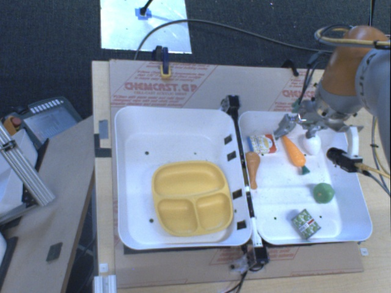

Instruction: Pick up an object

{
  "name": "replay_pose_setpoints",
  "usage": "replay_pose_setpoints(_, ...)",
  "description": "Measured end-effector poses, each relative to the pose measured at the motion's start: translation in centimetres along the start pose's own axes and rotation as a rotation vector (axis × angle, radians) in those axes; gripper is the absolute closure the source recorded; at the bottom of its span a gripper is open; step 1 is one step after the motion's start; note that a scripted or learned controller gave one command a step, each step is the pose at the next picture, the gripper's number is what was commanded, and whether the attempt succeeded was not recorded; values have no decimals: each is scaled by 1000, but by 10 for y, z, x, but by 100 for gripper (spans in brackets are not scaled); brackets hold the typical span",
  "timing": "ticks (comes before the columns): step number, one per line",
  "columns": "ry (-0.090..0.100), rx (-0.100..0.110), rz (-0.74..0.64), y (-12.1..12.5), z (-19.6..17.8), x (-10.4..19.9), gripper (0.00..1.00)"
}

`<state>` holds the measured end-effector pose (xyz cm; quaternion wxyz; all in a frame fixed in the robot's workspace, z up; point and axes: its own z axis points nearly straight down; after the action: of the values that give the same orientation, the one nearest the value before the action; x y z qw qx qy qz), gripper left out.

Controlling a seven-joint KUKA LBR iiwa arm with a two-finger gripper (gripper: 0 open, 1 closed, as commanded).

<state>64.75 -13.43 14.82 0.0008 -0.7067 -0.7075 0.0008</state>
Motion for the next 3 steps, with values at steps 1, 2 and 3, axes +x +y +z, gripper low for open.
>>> replay_pose_setpoints(1,0,-1,-4,10,51,3,0)
replay_pose_setpoints(2,-1,-9,-5,14,57,3,0)
replay_pose_setpoints(3,2,-19,-7,17,43,5,100)
